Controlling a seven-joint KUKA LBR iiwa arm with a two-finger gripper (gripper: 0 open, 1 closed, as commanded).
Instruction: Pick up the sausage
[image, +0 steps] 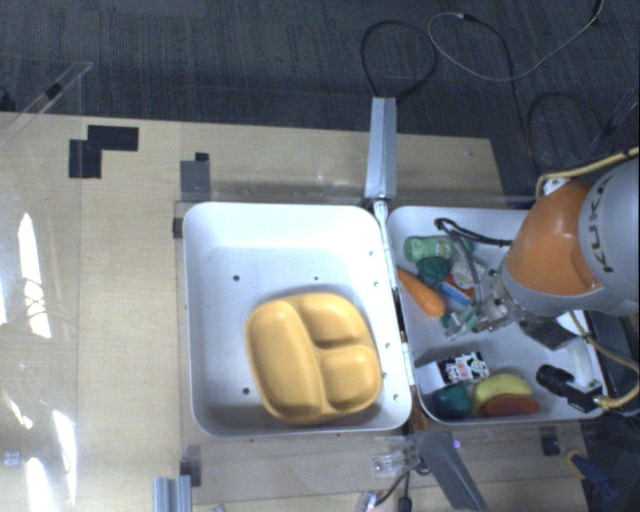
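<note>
Left bin (200, 300) holds a yellow three-compartment tray (313, 355), parked centre-low, likely a drop target. Right bin (425, 225) is cluttered: orange carrot (421, 291) by the divider, green items above, a banana-like piece lower down. Pincer (478, 312) hangs over mid-bin clutter; whether it is apart or together, cannot tell. Probable sausage (510, 405), reddish, lies bottom of the right bin, below the pincer, apart from it.

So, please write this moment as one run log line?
arm: over right bin | gripper: low among items near carrot | yellow tray: left bin | sausage: not identified
</note>
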